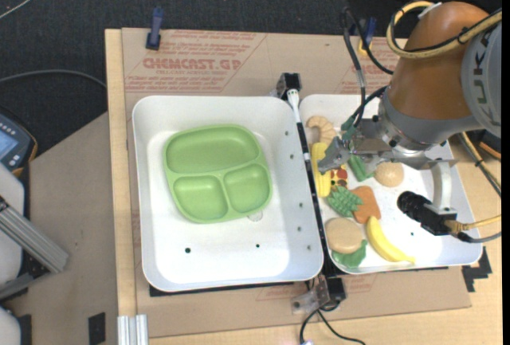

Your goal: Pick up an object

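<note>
Toy food heaped in right bin (pixel 446 256) — corn cob (pixel 320 168) against the dividing wall, banana (pixel 386 241) nearer the front edge, long axis slanting toward the front right corner. Gripper (pixel 341 154) low over the corn's upper end, beside a red piece (pixel 341 173); finger state not discernible. Best approached by descending squarely across one item's short width, clear of neighbours. Left bin (pixel 159 256) holding a green divided tray (pixel 217 173). Orange band (pixel 434 56) above wrist.
</note>
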You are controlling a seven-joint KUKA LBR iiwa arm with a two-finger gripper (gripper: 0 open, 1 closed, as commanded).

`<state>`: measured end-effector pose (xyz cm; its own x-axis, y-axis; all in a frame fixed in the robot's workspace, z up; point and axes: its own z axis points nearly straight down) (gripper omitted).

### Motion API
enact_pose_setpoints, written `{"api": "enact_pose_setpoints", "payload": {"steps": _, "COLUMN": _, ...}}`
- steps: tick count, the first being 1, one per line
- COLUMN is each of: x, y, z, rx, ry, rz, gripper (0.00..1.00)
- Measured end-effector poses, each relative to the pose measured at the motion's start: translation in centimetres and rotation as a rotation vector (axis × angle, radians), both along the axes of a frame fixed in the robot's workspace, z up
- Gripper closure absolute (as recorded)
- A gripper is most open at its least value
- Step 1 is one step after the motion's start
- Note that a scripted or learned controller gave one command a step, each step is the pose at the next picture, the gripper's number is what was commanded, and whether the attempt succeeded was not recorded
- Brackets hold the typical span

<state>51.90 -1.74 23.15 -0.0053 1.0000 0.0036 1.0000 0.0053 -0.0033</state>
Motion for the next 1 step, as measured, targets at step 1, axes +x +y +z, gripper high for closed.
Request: {"api": "enact_pose_setpoints", "payload": {"steps": 1, "x": -2.83, "y": 7.41, "z": 6.81, "rx": 0.001, "ry": -0.01, "rz": 0.005, "gripper": 0.0}}
